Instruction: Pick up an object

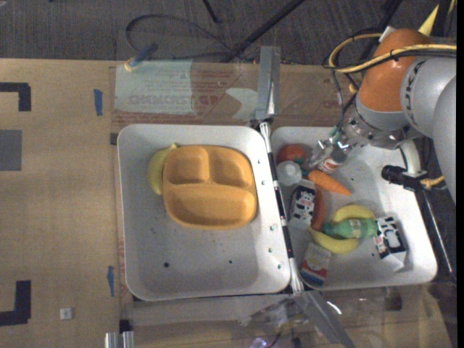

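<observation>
The end effector (335, 149) hangs low over the right shallow white bin (420, 256) near its far edge, just above the orange carrot (330, 183) and beside a red tomato (292, 153); how wide it stands I cannot tell.

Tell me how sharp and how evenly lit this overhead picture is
Camera view: soft all over, print on the milk carton unreadable; light is even, shadows faint; glare on the clear sheet above the left bin; the claw is blurred against the clutter.
</observation>
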### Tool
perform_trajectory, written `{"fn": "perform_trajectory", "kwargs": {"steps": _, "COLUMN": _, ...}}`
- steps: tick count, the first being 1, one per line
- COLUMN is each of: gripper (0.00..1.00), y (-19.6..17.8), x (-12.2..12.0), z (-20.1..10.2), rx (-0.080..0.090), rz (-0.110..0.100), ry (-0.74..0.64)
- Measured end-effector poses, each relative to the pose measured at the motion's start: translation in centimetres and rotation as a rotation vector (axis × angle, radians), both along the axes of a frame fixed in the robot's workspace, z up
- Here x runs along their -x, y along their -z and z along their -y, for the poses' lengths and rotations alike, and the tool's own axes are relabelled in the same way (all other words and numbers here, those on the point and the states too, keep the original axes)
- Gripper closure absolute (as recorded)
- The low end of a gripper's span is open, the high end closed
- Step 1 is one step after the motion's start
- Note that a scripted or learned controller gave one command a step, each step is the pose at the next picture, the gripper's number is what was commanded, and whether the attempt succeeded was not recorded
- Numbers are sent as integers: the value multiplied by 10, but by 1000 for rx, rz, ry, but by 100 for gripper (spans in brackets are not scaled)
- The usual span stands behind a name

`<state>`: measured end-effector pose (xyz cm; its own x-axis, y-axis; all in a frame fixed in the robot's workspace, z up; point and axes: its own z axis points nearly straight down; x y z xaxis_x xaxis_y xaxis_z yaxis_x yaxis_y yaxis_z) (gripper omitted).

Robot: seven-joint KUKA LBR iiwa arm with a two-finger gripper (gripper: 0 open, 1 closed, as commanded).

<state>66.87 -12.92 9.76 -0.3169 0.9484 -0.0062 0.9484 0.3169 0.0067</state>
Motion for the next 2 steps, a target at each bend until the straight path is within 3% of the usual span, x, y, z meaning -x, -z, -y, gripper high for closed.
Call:
{"fn": "perform_trajectory", "kwargs": {"steps": 1, "gripper": 100, "y": -89, "x": 45, "z": -55, "rx": -5, "rz": -6, "ry": 70}}
{"fn": "perform_trajectory", "kwargs": {"steps": 2, "gripper": 100, "y": -106, "x": 1, "z": -70, "rx": -2, "rz": -3, "ry": -56}}
